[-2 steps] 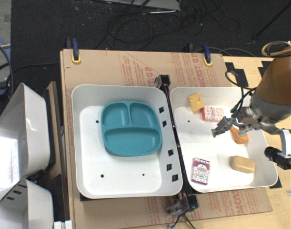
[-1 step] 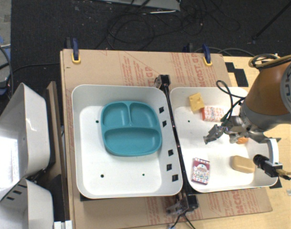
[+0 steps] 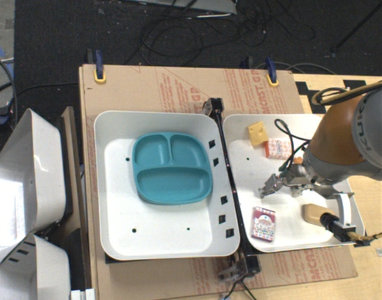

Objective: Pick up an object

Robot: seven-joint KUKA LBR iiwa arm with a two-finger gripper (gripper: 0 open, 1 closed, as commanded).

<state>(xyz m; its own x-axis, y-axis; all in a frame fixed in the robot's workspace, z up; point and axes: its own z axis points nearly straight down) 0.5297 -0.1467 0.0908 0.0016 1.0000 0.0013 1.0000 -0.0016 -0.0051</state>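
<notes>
In the right bin [image 3: 241,167] lie a yellow wedge [image 3: 257,133], a small pink and white box [image 3: 278,148], a pink patterned packet [image 3: 264,223] and a tan block [image 3: 312,214]. My gripper [image 3: 270,186] hangs low over the middle of this bin, pointing left. It is above the packet, below the pink and white box, and left of the tan block. Nothing shows in its grasp. A teal divided plate [image 3: 172,168] lies in the left bin [image 3: 115,224].
A black divider [image 3: 227,167] with clips runs between the two bins. Both bins rest on a cardboard sheet [image 3: 178,86]. White containers [image 3: 25,167] stand off the bench at the left. Cables lie on the dark floor behind.
</notes>
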